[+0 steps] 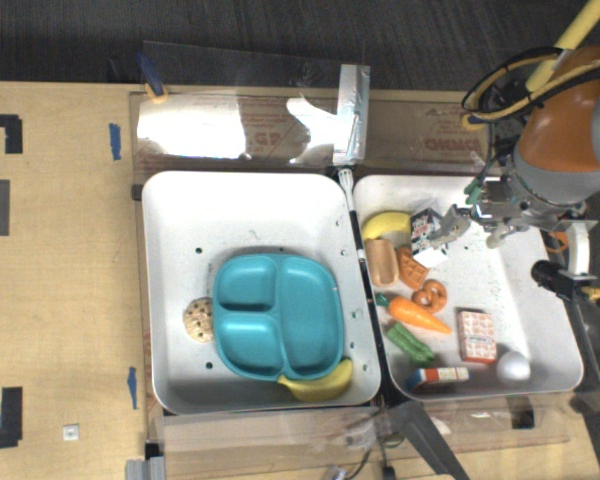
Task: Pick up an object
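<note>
Objects crowd your right bin (555,313): banana (385,225), carrot (418,314), pretzel (430,294), box (476,335). Your arm reaches in from the right, its gripper (458,221) low over the bin's upper part, just right of the banana. You cannot tell the jaws' state; a small card (422,228) beside them blurs into the fingers.

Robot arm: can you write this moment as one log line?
gripper: over right bin, far end | nearest: yellow banana | holding: nothing seen | left bin: teal plate, cookie
</note>
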{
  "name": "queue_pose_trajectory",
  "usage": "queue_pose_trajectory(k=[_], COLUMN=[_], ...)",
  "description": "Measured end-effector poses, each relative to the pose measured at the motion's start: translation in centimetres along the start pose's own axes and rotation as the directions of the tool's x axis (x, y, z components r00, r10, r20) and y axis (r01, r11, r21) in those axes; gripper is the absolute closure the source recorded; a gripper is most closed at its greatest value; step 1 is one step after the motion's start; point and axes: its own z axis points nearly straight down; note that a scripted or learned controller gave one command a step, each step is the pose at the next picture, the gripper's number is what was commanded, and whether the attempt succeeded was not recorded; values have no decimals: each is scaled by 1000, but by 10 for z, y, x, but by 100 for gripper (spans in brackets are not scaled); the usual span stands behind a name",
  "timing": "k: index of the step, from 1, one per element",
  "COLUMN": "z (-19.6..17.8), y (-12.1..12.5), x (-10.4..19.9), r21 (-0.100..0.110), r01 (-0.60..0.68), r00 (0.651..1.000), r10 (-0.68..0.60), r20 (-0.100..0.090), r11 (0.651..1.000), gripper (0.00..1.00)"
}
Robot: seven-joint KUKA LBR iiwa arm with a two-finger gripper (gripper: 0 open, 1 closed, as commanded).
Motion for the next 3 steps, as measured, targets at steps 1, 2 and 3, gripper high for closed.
queue_pose_trajectory(k=[1, 2, 3], z=[95, 86, -3], y=[4, 6, 7], x=[20, 20, 116], r21=[-10, -12, -9], r01=[374, 373, 326], r00=[927, 928, 945], r10=[-374, -373, -326], r20=[7, 8, 3], r11=[927, 928, 945], gripper=[0, 100, 100])
